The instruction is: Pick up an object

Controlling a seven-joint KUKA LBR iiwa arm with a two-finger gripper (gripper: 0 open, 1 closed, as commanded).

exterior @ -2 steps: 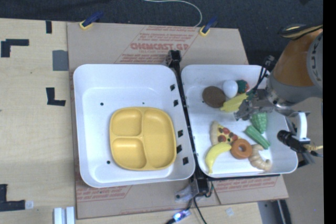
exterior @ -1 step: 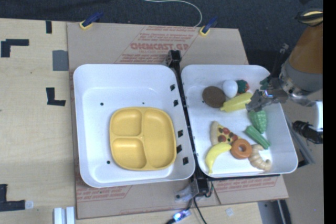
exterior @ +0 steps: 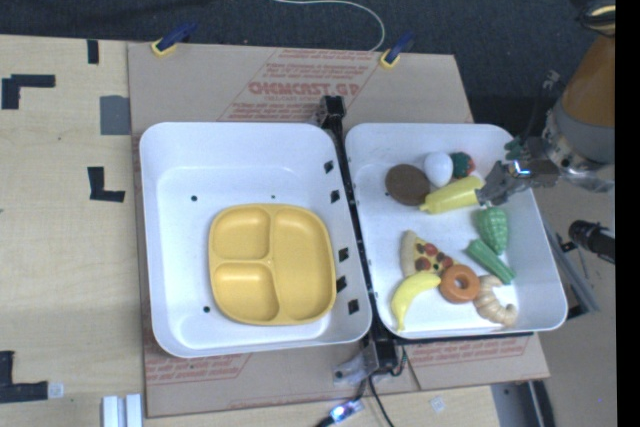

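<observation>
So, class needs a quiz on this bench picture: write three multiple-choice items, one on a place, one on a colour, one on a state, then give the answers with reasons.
1. Where is the divided plate?
A. left bin
B. right bin
C. on the cardboard

2. What colour is the plate?
A. red
B. yellow
C. blue

3. How does the banana lie?
A. in the pincer
B. on the plate
C. on the floor of the right bin

Answers:
1 A, it sits inside the left bin.
2 B, it is plainly yellow.
3 C, it lies near the front wall, apart from the pincer.

glossy plastic bins [exterior: 240, 140], matt tray [exterior: 271, 263] (yellow)
</observation>
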